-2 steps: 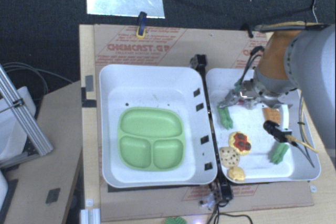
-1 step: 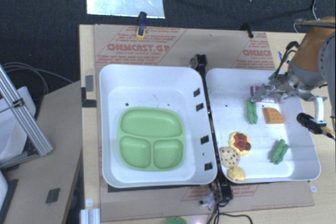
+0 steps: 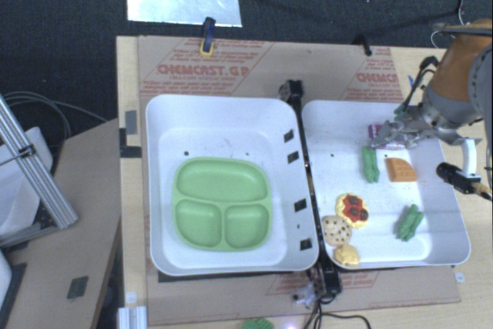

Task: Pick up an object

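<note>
A: Where is the gripper (image 3: 383, 136) now?

B: Low over the far part of the right bin (image 3: 447, 243), reaching in from the right. Whether the claw is wide or narrow I cannot tell; the tip is a blur of metal and purple, and nothing is plainly between it.

A: What is closest to take?

B: The green pickle (image 3: 370, 163), just in front of the claw and a little to its left, lying lengthwise. The orange cracker (image 3: 400, 169) lies just beside it, on the arm's side.

A: How would they handle?

B: Both look like light plastic toy food, stiff, probably smooth and a bit slippery. I would take the pickle across its narrow middle. The cracker lies flat, so it is harder to get under.

A: And the rest?

B: A second green piece (image 3: 409, 221) sits nearer the camera; the pizza slice (image 3: 353, 209) and 2 cookies (image 3: 337, 229) lie well apart from the claw, toward the bin's near left corner. The green plate (image 3: 223, 204) is in the left bin (image 3: 166, 119).
</note>
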